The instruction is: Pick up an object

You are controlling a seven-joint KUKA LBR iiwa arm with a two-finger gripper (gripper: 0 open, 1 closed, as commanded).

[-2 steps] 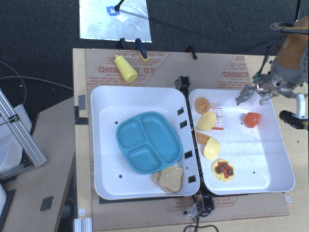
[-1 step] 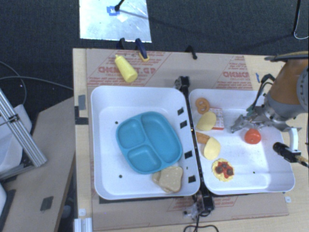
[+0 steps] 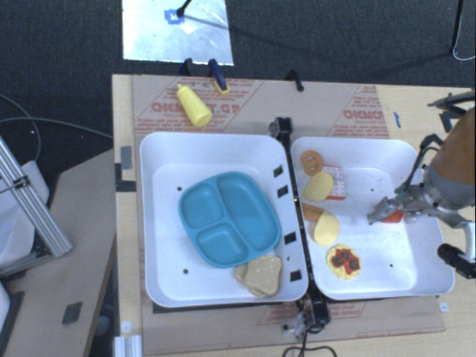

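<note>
While the arm reached in from the right, the gripper hung low over the right bin, its tip pointing left; whether it was open or closed, I could not tell. A small red object showed right at the tip, touching or just under it, though nothing proved it was gripped. Just left of the gripper lay a pale yellow piece, with another yellow piece above it beside a red and white packet. A round orange slice sat farther up and to the left. Below and left of the gripper was a small yellow disc with red topping. Well to the left, in the left bin, a blue divided plate rested with a tan slice of bread touching its lower edge. Far up and left, a yellow bottle lay on the table.
</note>
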